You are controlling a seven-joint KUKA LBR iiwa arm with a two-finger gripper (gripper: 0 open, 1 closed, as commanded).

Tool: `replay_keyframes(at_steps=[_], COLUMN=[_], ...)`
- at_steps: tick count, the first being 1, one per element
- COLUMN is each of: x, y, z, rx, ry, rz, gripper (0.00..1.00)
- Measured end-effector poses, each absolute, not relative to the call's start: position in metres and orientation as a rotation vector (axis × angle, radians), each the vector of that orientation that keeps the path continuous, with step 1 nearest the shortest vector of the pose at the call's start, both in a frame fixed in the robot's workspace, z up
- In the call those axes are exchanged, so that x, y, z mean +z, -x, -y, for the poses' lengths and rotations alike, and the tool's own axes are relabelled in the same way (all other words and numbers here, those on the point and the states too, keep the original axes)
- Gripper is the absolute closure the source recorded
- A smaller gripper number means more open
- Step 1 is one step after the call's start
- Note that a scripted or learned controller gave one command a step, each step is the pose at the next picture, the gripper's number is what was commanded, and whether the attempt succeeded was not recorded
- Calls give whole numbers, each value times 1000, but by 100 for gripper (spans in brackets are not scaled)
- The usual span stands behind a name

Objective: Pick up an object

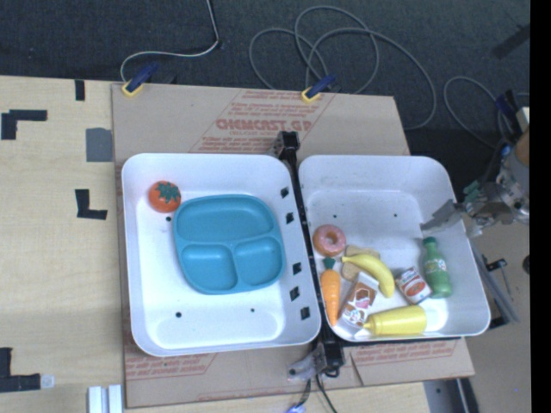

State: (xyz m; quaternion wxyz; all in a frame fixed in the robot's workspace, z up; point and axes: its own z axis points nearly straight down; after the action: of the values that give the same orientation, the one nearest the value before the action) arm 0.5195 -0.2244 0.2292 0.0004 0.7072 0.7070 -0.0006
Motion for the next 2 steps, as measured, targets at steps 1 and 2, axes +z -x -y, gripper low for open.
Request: replay_keyframes(at_steps=[1,2], x=[88,97], y=[-500,-502], z=[165,163], rx=[3,8], ry=[-2220,-2221], rz=[-2222,-2225], gripper=[0,100])
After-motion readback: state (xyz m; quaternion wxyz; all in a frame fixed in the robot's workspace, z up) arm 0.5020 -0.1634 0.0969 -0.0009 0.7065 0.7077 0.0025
